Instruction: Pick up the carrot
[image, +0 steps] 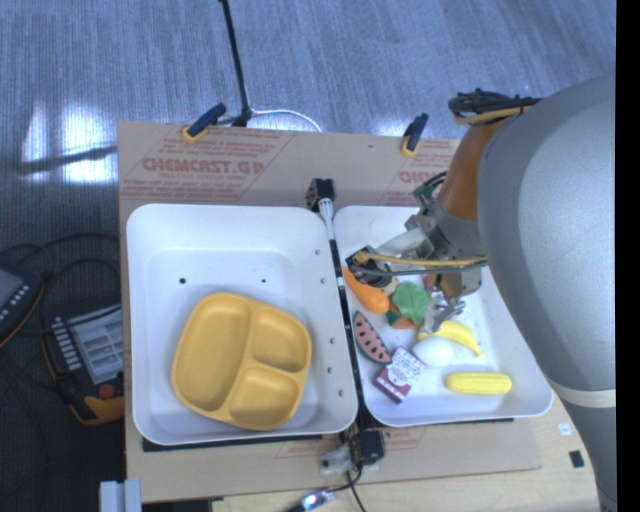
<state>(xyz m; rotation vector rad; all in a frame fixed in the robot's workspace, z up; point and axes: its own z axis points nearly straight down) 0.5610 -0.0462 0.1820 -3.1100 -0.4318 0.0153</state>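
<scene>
The carrot (373, 296) lies in the right bin (520, 400) near its left wall, an orange body with a green leafy top (408, 299) pointing right. My gripper (438, 306) hangs low over the middle of that bin. It is just right of the carrot's green top and close above the banana (461, 336). The grey arm comes in from the right and hides the bin's far right side. I see nothing clearly held.
In the right bin a watermelon slice (371, 337), a red and white carton (400, 375), a white egg (437, 352) and a yellow corn cob (478, 382) lie in front of the carrot. The left bin (160, 250) holds a yellow divided plate (243, 358).
</scene>
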